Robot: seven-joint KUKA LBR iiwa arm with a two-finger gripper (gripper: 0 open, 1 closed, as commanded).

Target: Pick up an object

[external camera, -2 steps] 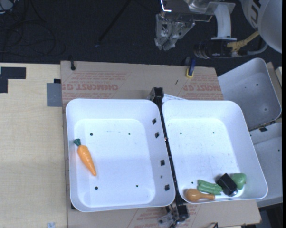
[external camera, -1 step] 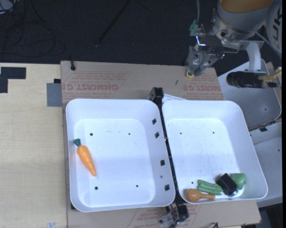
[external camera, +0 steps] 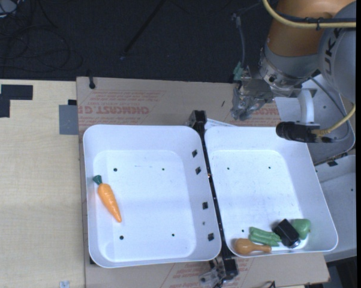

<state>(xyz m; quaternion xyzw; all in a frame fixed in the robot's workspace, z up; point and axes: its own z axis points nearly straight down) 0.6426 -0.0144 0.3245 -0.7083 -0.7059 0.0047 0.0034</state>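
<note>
White plastic is what I have to work over: two shallow bins side by side on the surface, and my claw [external camera: 245, 110] hangs above the far edge of the right bin [external camera: 324, 212], just past its back rim, with nothing between its tips; whether it is spread or pressed together I cannot tell from this angle. The things I could take lie well apart from me. In the left bin [external camera: 87, 161] an orange carrot [external camera: 110, 201] rests alone near the left wall, slanted, its green top toward the back. In the right bin's near corner sits a tight cluster: a green pod-like piece [external camera: 265, 236], a black block [external camera: 286, 232], a rounder green piece [external camera: 301, 226] and an orange-brown pear-shaped piece [external camera: 250, 246], touching or nearly so and crowded against the front wall. That cluster is where I judge trouble most likely: coming down on it I could straddle two pieces, nudge one aside, or strike the sloped wall and close on nothing. The pear-shaped piece looks rounded and could squirt out of a pinch. The carrot seems the cleaner target, yet it is tapered and close to its wall, so a grip set across its thin end may slip, and one aligned along its length would miss. The raised divider [external camera: 202, 179] between the bins is something I could clip while crossing low.
</note>
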